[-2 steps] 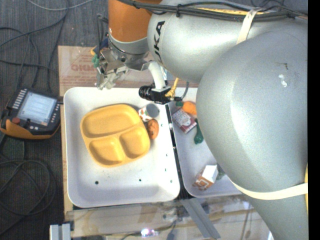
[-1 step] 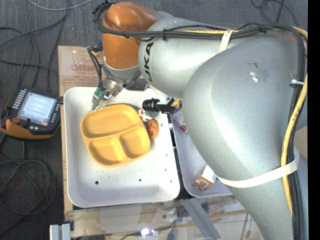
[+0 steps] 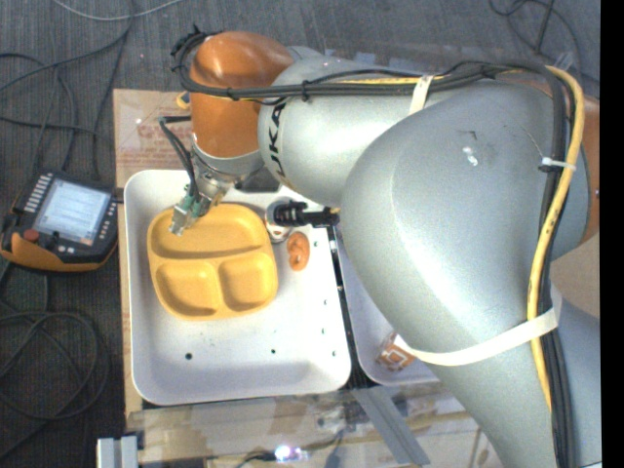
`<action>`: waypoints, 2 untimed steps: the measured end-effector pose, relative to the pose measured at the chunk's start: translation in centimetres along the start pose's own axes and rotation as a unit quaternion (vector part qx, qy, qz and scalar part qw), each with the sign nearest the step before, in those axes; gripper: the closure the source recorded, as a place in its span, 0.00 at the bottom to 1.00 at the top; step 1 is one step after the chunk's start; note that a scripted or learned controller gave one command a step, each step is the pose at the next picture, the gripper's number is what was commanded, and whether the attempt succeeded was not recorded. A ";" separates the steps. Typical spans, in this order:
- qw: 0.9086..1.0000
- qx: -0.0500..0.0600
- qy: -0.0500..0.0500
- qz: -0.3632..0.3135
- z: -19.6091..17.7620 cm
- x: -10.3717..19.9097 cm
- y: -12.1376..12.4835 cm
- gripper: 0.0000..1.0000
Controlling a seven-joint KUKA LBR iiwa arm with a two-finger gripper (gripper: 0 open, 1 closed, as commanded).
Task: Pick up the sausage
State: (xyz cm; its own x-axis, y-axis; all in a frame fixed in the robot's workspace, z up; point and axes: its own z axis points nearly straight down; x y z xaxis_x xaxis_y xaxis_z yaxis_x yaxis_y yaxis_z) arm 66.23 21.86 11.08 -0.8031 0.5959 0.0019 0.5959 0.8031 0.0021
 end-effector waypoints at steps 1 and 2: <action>0.999 0.001 -0.002 -0.051 -9.1 0.9 1.1 1.00; 0.966 0.001 -0.001 -0.258 -4.6 1.6 0.7 1.00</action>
State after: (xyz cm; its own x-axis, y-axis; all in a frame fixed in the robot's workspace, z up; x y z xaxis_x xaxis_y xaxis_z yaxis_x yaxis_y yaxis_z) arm 65.37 23.35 15.67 -0.9932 0.1161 0.0001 0.1161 0.9932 0.0001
